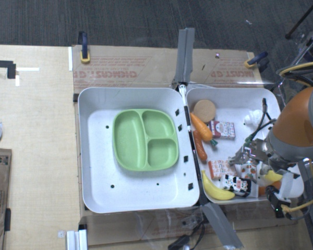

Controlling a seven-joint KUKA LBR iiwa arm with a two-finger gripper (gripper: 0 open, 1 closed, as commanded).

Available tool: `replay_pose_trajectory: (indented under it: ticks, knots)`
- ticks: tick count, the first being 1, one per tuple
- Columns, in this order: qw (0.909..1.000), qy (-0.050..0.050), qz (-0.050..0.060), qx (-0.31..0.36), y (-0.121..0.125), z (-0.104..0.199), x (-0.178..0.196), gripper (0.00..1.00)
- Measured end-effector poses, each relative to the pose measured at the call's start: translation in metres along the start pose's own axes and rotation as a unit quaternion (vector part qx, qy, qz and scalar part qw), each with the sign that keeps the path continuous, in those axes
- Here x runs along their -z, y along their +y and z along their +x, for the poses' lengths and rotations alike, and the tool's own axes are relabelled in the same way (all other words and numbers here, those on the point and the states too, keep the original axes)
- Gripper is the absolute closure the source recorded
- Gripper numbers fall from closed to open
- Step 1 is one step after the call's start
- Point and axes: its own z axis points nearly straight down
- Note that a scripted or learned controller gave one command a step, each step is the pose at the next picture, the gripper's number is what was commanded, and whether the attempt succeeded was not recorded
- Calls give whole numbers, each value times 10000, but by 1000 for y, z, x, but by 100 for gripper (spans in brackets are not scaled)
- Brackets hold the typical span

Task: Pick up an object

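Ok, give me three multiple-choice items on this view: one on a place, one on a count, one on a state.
1. Where does the green divided plate lie?
A. in the left bin
B. in the right bin
C. on the cardboard

2. How many compartments has the plate?
A. two
B. three
C. five

3. How does the banana lie?
A. standing upright against the wall
B. flat at the right bin's near left corner
C. on the plate

Answers:
1 A, the plate sits in the middle of the left bin.
2 B, one long section and two smaller ones show.
3 B, it lies flat by the bin's near rim, below the carrot.
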Motion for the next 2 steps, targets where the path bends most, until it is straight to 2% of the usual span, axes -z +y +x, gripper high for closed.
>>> replay_pose_trajectory:
  ticks: [1,2]
  knots:
    - [10000,14,-4,-4,1,1,9,100]
    - [9995,-13,53,310,38,72,117,100]
